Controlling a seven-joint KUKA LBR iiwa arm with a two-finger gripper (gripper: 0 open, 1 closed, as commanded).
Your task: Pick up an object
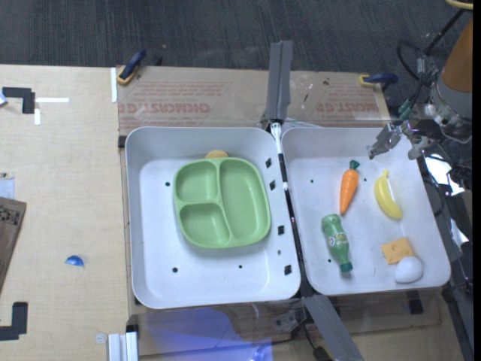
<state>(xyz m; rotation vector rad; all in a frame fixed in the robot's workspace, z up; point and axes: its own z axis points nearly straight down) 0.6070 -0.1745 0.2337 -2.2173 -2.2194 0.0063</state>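
The right bin [316, 273] holds an orange carrot [348, 189], a yellow banana [388, 196], a green bottle [337, 242] lying on its side, an orange-yellow block [396, 250] and a white egg [409, 270]. My gripper [394, 140] hangs over the bin's far right corner, above and beyond the banana and carrot. Its fingers are spread apart, open, with nothing between them.
The left bin [150, 277] bears a green three-compartment plate [222, 201], with a small orange-yellow thing [216, 154] peeking out behind its far rim. A cardboard sheet [195, 100] lies behind the bins. A grey divider bar [279, 81] stands between the bins at the back.
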